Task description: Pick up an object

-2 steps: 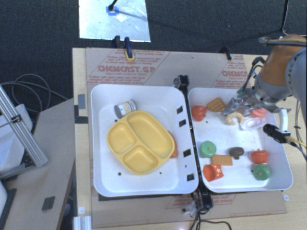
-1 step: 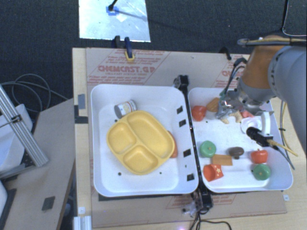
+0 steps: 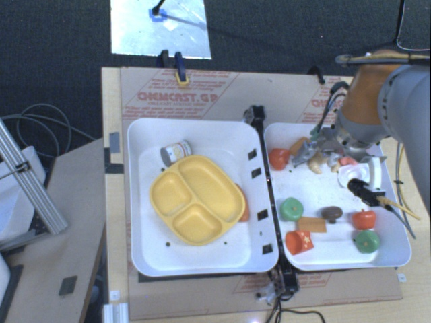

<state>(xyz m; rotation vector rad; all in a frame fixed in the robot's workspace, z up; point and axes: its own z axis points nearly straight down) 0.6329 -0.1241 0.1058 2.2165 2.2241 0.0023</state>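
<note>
White plastic walls ring both bins, and from my screen the left bin (image 3: pixel 145 247) has open floor along its near and left edges, with a yellow divided plate (image 3: pixel 195 199) across its middle and a small can (image 3: pixel 176 153) lying just beyond it. The right bin (image 3: pixel 397 251) is tighter: a red tomato (image 3: pixel 279 157) near the far left corner, a green round piece (image 3: pixel 291 209), an orange block (image 3: pixel 312 225), a red carton (image 3: pixel 299 241), a brown pebble-like piece (image 3: pixel 331 213), another red tomato (image 3: pixel 364 219) and a green ball (image 3: pixel 367 241) crowd the near half. My gripper (image 3: pixel 304 152) sits low at the far side of that bin, beside the first tomato; I cannot tell how it is set. Both bins rest on a brown board (image 3: pixel 202 93) printed CHEMCAST GP in red, over dark carpet (image 3: pixel 54 39).
</note>
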